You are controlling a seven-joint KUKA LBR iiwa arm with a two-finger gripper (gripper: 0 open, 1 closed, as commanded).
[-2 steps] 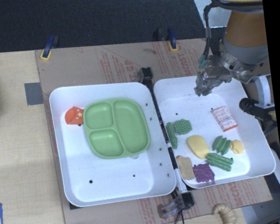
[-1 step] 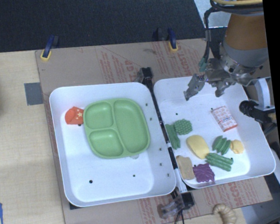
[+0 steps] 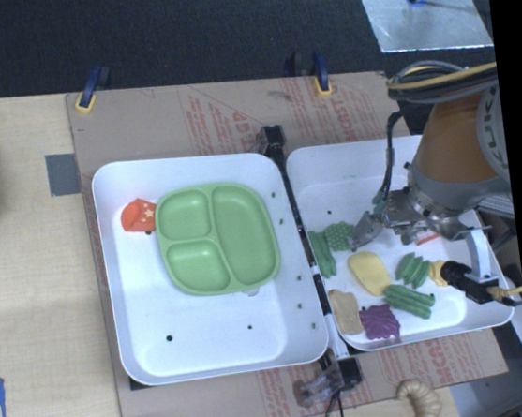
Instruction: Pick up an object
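Over the right white bin (image 3: 332, 168), the metal two-finger gripper (image 3: 376, 224) hangs beside the green ridged toy vegetable (image 3: 338, 237); its spread I cannot tell. Crowded neighbours like the yellow lump (image 3: 370, 272) risk a deflected, failed grasp.

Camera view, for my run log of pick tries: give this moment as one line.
claw: low over right bin | beside green toy | grasp: none seen | left bin: green divided plate, red toy
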